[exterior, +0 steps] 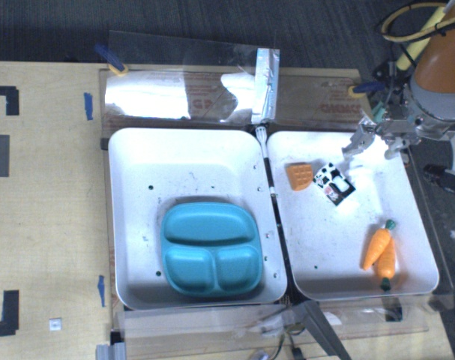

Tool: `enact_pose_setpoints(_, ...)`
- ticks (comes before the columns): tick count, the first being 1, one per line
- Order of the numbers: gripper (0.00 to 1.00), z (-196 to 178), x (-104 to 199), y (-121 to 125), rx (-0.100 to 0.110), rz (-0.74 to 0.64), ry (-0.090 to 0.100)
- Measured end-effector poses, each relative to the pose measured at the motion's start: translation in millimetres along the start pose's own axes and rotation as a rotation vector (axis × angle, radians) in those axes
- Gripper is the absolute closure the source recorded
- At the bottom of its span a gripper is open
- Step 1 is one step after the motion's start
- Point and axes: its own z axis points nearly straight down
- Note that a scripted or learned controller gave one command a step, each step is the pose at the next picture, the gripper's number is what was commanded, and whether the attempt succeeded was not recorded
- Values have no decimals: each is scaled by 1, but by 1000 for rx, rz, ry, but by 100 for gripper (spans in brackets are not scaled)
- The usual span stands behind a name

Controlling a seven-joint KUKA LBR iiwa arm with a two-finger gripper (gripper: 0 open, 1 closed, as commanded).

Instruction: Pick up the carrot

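Note:
The carrot (379, 250) lies in the front right corner of the right bin (324, 268). It is orange, with a green stub at its far end and another at its near end, and it looks like two pieces side by side. My gripper (371, 147) hangs over the bin's back right corner, well behind the carrot and apart from it. It is open, and nothing is between its fingers.
A small orange waffle-like block (300, 175) and a black-and-white object (333, 183) lie in the back of the right bin, just left of the gripper. A blue divided tray (211, 247) sits in the left bin (137, 171). Clear plastic sheeting (190, 88) stands behind the bins.

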Motion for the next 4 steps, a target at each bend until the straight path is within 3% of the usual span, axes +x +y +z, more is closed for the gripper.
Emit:
enact_pose_setpoints(1, 0, 102, -52, -58, 3, 88, 0)
enact_pose_setpoints(2, 0, 137, -41, -137, -5, 106, 4)
enact_pose_setpoints(3, 100, 126, -43, -135, -12, 109, -2)
enact_pose_setpoints(4, 0, 127, -43, -136, -11, 109, -1)
